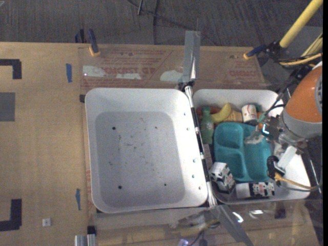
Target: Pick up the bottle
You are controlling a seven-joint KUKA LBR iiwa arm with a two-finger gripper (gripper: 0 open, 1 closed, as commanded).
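The bottle is green with a red cap and lies along the left wall of the right bin, just left of a teal divided tray. My gripper hangs over the tray's upper right corner, well to the right of the bottle and apart from it. The arm's orange band is above the bin's right side. Nothing of the bottle is covered by the arm.
A banana and a can lie at the far end of the right bin. Two cow-print cartons sit at its near end. The left bin adjoins it. Cables trail at the right.
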